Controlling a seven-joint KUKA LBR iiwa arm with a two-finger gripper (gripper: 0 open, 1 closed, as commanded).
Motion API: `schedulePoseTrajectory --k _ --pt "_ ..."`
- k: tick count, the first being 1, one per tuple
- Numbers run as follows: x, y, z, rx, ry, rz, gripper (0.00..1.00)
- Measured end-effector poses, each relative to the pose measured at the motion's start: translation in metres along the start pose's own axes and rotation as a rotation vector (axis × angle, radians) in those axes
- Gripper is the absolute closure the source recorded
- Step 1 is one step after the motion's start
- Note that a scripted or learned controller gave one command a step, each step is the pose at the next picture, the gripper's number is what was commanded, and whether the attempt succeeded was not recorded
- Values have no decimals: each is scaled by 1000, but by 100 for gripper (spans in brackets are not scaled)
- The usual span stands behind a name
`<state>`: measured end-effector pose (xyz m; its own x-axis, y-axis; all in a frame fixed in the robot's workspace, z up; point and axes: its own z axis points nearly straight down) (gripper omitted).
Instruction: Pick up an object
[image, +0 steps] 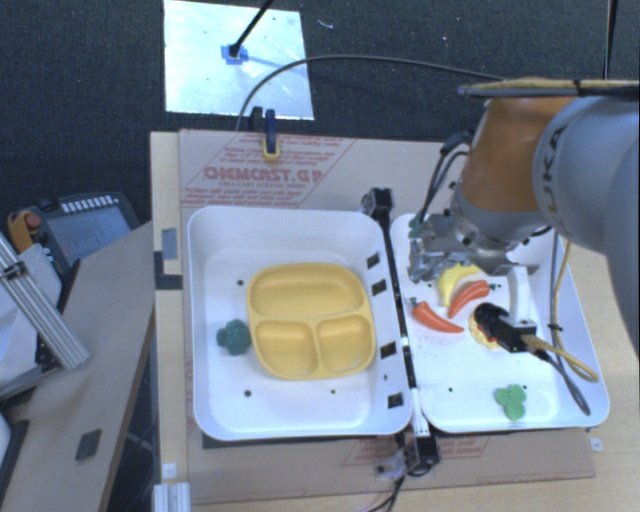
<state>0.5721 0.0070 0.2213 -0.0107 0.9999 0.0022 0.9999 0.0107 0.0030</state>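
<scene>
In the right bin (560, 400) lie a red chili pepper (437, 316), an orange pepper (468, 295) and a yellow piece (453, 276), close together near the bin's middle. A green toy vegetable (512, 400) rests near the front of that bin. My gripper (425, 262) hangs low over the back left part of the right bin, just left of the yellow piece and above the red chili. Nothing visibly hangs from it.
The left bin (210, 250) holds a yellow divided plate (308, 318) and a green broccoli piece (234, 337) beside the plate's left edge. A black divider strip (392, 300) runs between the bins. The grey and orange arm (540, 150) covers the right bin's back.
</scene>
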Motion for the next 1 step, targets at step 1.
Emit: schedulePoseTrajectory --k 1 --pt "58 22 3 0 0 0 100"
